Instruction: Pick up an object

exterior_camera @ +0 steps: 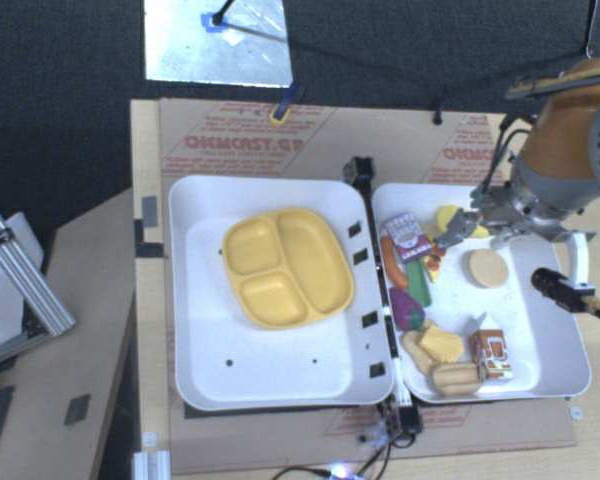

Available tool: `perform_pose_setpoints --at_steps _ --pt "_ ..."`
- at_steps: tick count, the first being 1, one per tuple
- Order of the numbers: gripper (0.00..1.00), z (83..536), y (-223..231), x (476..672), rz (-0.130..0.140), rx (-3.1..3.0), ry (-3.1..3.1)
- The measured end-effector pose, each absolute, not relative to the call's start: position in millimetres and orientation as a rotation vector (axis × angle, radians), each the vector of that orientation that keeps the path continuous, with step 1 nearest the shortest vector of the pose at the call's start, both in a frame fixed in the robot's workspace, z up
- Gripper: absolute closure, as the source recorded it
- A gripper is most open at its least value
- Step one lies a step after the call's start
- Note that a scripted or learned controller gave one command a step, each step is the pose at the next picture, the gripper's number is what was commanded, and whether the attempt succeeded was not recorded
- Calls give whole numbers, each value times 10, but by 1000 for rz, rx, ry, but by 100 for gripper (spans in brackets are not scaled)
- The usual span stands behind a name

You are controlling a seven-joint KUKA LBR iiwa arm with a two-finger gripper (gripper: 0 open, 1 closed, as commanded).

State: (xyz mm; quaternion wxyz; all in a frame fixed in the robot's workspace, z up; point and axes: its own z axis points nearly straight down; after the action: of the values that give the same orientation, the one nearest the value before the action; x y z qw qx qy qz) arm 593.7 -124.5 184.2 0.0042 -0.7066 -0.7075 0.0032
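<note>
Several toy foods lie in the right bin (570, 353). Nearest the gripper (458, 228) is a pink carton (408, 236), just toward the bin's left edge (its long axis slanted); finger state cannot be told.

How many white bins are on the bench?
2: the left bin holds a yellow tray; the right bin holds the toy foods, under the gripper.
</note>
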Motion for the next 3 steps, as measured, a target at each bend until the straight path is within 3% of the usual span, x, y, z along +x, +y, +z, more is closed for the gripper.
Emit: perform_pose_setpoints --at_steps 1,3 --pt "0 1906 -1245 5967 -2 -2219 -2226" --pt "0 881 -1298 5974 3 -2218 -2221"
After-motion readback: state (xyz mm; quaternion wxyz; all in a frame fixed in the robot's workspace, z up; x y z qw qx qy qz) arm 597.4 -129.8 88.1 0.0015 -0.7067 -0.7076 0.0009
